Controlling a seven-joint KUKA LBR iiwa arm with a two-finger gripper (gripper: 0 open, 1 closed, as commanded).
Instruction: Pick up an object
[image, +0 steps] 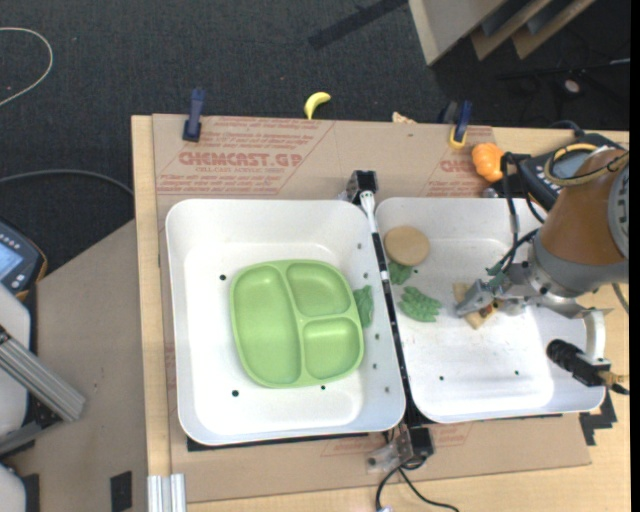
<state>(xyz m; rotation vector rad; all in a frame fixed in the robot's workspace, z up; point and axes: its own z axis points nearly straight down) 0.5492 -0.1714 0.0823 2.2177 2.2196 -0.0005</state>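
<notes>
Dark carpet surrounds the tabletop (300, 150) w/ two white bins. Claw (478, 303) sits low in the right bin (480, 390), center-right of frame, at a small tan block (481, 317); can't tell how far open. Green leafy toy (418, 304) just left of it.

I see a green three-compartment plate (297, 323) lying flat in the left bin (190, 300). In the right bin (480, 385) lie a round tan disc (407, 244), a green leafy piece (419, 304) just below it, and a small tan block (478, 315) beside that.
</notes>
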